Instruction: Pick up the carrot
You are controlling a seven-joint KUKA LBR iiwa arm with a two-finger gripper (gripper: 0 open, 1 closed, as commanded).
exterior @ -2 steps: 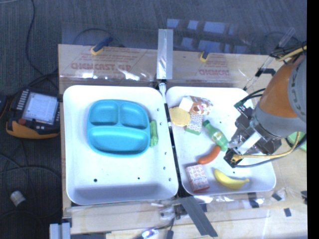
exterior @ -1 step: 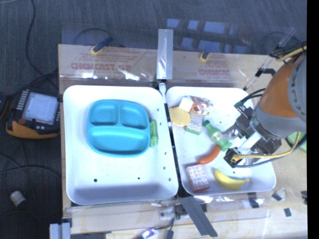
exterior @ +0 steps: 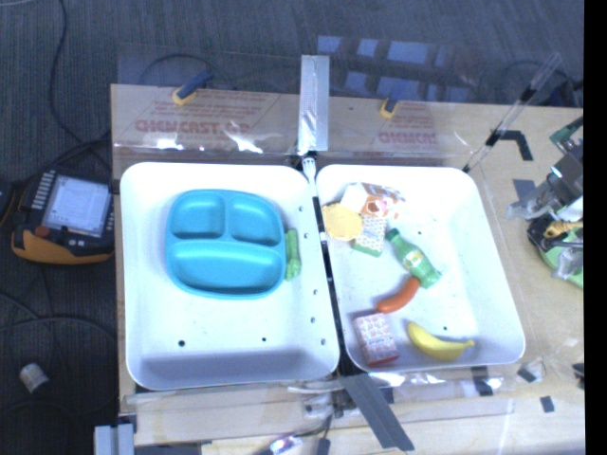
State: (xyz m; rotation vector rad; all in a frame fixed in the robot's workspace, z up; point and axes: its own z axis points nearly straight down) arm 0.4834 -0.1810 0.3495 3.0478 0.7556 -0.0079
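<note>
From the overhead camera, the tabletop point(exterior: 541, 136) carries two shallow white bins side by side. The right bin point(exterior: 488, 254) holds the carrot point(exterior: 398, 297), an orange piece lying at a slant near the bin's middle, its upper end touching the base of a green bottle point(exterior: 413, 258). Below it lie a yellow banana point(exterior: 438, 341) and, to the left of that, a small pink-checked block point(exterior: 376, 336). Near the bin's top left sit a yellow disc point(exterior: 342, 223) and a few small packets point(exterior: 377, 218). The left bin point(exterior: 142, 320) holds a blue divided plate point(exterior: 226, 242) with a green vegetable point(exterior: 292, 253) just beside its right edge. At the far right edge some robot hardware point(exterior: 561, 211) shows, well apart from the carrot; whether the pincer is open or closed cannot be told.
</note>
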